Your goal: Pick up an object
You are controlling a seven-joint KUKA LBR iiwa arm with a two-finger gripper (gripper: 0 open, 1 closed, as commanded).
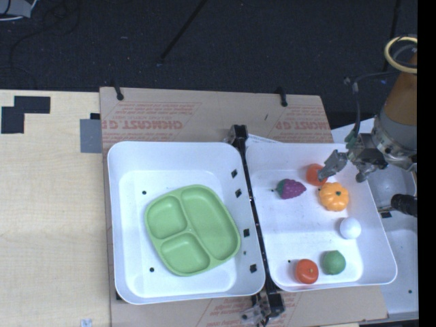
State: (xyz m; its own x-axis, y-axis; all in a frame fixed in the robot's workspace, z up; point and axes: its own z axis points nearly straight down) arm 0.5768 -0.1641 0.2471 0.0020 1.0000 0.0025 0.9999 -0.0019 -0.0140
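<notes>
The right bin (385, 247) holds several toy foods. A purple grape bunch (291, 189) lies at its middle. A red-orange fruit (313, 174) sits by the far wall, and an orange pumpkin (334, 197) lies just in front of it. A white ball (350, 228) rests near the right wall. A green round fruit (333, 261) and a red tomato (306, 271) sit at the front. My gripper (347, 169) hangs open over the bin's far right part, with nothing between its fingers. Its left finger (333, 164) is right beside the red-orange fruit.
The left bin (114, 203) holds a green divided plate (192, 229). A black divider (248, 213) with clips runs between the two bins. Both bins rest on a cardboard sheet (204, 114). The grey arm (398, 121) enters from the right.
</notes>
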